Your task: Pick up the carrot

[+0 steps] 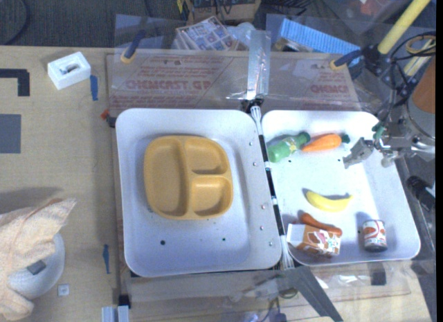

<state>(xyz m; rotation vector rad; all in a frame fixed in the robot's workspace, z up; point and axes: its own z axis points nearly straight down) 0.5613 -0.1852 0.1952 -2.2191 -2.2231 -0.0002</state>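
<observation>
The orange carrot [322,142], tapered and lying on its side, sits near the far edge of the right white bin [394,203], and I see its thicker end just beside the green plastic bottle [286,147] that lies toward that bin's far left corner. The two-finger gripper [370,153] hangs over the right edge of the same bin, near its far right corner, well apart from the carrot, with bare bin floor between them. From here I read its metal fingers [358,153] as spread, with nothing between them. Nearer the middle of the right bin lies a yellow banana [327,200], curved ends turned up toward the far edge. Along the near edge I see an orange and white carton [315,240] at the near left corner, with a smaller orange-red piece [320,222] touching its far side, and a small red and white can [374,235] toward the near right corner. The left white bin [138,244] carries a yellow plastic tray with three compartments [187,176], set a little toward its far edge.
</observation>
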